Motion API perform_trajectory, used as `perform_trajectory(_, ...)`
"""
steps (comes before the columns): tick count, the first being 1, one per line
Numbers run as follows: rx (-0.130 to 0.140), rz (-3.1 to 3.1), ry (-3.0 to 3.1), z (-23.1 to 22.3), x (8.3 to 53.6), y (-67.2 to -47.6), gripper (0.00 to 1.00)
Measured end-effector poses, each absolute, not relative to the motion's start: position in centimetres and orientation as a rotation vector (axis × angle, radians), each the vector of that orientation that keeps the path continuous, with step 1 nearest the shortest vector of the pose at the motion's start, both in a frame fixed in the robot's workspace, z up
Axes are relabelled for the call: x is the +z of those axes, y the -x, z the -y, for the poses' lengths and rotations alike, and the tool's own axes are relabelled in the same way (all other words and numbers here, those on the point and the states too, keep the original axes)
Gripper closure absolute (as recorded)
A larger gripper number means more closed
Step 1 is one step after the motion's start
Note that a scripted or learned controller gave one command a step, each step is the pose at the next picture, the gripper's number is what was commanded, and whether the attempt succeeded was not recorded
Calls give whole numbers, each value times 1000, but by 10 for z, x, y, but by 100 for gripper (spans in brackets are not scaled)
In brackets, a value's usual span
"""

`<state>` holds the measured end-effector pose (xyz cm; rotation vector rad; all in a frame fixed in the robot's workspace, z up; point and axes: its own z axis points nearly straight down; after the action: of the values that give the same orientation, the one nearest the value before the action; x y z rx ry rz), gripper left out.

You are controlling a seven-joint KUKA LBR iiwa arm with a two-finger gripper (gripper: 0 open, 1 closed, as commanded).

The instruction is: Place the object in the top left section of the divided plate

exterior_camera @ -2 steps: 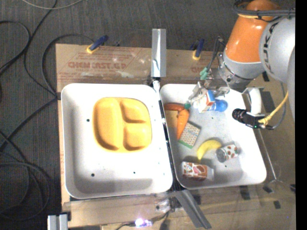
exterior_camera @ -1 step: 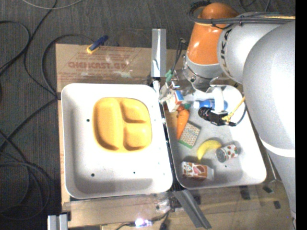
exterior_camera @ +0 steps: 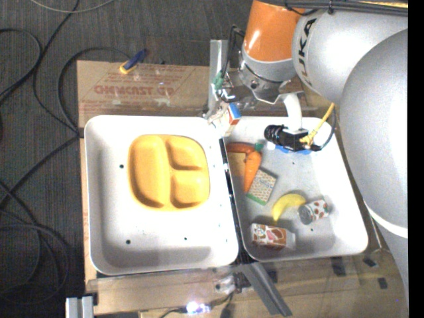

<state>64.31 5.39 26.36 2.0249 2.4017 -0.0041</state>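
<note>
The grey arm (exterior_camera: 344,38) fills the far right, its orange band sitting above the wrist as it reaches down toward the far rim where the two bins meet. A brown cardboard sheet (exterior_camera: 132,91) lies on the worktop beyond the left bin (exterior_camera: 106,244). The right bin (exterior_camera: 344,237) sits just beside the left one, their rims touching.

The yellow plate (exterior_camera: 169,171) lies flat in the left bin, a little far of its middle. It has one long section on the left and two smaller ones on the right.

In the right bin, a carrot (exterior_camera: 250,167) lies near the left wall, its thick end touching a reddish piece (exterior_camera: 240,148) at the far side. A carton (exterior_camera: 270,236) lies near the near rim. A banana (exterior_camera: 288,204) lies between the carton and a patterned packet (exterior_camera: 262,185) that rests against the carrot. A small can (exterior_camera: 313,211) lies on its side just right of the banana.

A small red, white and blue box (exterior_camera: 233,114) is right at the tip of the jaws, above the far rim between the bins, to the far right of the plate and apart from it. It cannot be told whether the jaws are open or closed, or whether they grip the box.
</note>
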Motion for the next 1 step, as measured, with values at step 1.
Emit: perform_trajectory(1, -8, -2251, -2194, -69, 182, -636, 100)
